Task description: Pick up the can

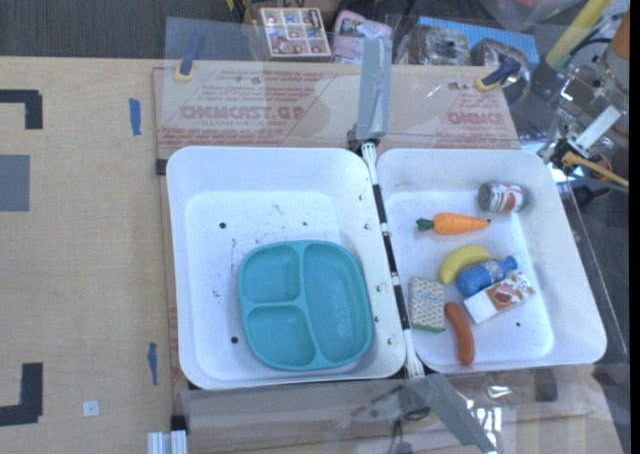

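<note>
Two white bins sit side by side on my bench point(80, 242), seen from the fixed overhead camera as I run the rig remotely. The can point(502, 198) lies on its side near the back wall of the right bin point(580, 332), well apart from the arm point(590, 132), which sits at the view's right edge beyond the bin's far corner; whether the jaws are released or clenched I cannot tell from here. The can's long axis runs roughly left to right across the view, its grey end turned left toward the divider and its red-and-white label on the right half. Lying down like this, I judge it free to roll toward the front or back of the bin, so a grasp across its round body looks the safer choice. Just in front of it rests a carrot point(458, 225), green tip pointing left, and nearer the camera a banana point(463, 262), a blue-capped bottle point(487, 274), a small carton point(500, 297), a sausage point(461, 331) and a checked sponge point(426, 303) crowd together. The can stands clear of that cluster, which should leave room around it. The left bin point(200, 182) holds a teal divided tray point(303, 304), likely parked there out of the way. The pick has not begun
</note>
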Tool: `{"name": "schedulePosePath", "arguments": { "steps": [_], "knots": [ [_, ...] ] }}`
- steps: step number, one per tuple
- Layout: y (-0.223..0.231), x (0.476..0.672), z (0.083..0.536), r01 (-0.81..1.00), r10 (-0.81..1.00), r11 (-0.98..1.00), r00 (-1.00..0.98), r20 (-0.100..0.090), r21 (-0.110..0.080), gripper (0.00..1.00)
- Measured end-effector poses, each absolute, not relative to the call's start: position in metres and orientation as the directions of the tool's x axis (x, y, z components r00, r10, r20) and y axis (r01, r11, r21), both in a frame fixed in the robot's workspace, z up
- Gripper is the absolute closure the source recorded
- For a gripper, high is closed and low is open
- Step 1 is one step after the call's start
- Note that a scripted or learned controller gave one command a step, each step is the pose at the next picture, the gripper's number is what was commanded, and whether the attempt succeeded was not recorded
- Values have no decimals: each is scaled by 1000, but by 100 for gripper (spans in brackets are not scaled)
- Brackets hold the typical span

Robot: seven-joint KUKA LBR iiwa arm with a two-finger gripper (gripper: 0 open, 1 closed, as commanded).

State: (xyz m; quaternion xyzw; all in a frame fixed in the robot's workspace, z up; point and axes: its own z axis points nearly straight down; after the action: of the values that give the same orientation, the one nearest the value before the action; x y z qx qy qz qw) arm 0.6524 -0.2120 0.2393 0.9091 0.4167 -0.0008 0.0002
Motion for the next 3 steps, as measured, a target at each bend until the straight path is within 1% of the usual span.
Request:
{"name": "schedulePosePath", "arguments": {
  "steps": [1,2,3],
  "knots": [
    [-193,631,421,364,364,-931,931,-2,-1,100],
    [-223,648,434,215,215,-977,977,-1,1,100],
    [-223,648,434,214,214,-977,977,-1,0,0]
  ]
}}
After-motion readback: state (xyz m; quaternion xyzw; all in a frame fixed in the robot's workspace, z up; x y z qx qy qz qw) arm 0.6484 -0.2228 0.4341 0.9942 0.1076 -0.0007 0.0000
